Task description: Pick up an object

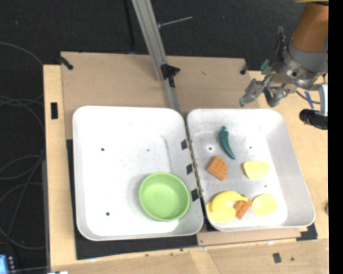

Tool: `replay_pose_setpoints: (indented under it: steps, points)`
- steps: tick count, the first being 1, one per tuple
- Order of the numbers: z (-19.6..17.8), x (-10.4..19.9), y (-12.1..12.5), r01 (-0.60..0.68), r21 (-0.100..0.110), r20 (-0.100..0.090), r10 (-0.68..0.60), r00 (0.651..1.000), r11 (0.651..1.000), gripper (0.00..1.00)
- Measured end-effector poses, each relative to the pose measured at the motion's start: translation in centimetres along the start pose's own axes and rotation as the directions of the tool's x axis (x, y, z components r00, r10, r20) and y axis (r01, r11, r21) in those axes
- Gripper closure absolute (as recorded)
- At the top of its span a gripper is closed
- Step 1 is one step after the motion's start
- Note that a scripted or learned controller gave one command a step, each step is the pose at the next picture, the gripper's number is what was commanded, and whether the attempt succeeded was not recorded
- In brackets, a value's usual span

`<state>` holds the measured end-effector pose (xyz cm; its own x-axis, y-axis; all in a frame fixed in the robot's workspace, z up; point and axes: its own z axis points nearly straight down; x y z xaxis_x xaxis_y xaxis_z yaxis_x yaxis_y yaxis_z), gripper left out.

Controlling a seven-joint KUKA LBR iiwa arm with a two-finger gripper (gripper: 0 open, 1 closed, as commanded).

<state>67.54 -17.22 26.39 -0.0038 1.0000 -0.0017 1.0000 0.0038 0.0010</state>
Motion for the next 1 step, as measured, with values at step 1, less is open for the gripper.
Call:
replay_pose_setpoints:
  steps: [1]
  points:
    - [-0.02, -0.08, -0.02, 0.0, 0.001, 0.002, 0.0, 1.0, 1.0, 0.0]
